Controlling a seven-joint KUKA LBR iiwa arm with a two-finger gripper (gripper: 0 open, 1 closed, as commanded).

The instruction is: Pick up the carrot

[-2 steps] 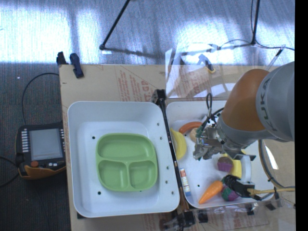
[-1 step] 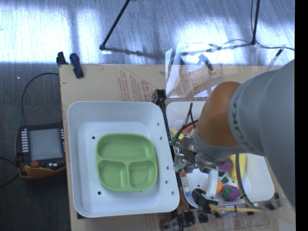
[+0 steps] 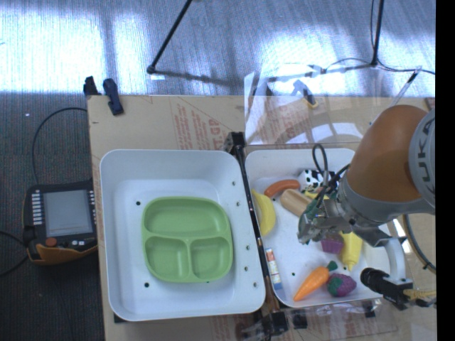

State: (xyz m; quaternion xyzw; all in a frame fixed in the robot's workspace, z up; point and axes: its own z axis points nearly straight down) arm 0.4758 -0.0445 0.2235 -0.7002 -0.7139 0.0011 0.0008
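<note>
The carrot [image 3: 313, 282], orange with a green top, lies slanted near the front of the right bin [image 3: 284, 163]. My gripper [image 3: 313, 230] hangs over the middle of that bin, behind and above the carrot and apart from it. The grey wrist and the orange band [image 3: 387, 165] reach in from the right and hide part of the bin's far right side.
Round the gripper lie a small purple piece [image 3: 332, 246], a yellow piece [image 3: 350, 250], a purple bunch [image 3: 341, 284], a bun [image 3: 294, 201], a sausage [image 3: 282, 187] and a banana [image 3: 265, 212]. A marker [image 3: 274, 268] lies by the left wall. The left bin [image 3: 121, 183] holds a green divided plate [image 3: 188, 238].
</note>
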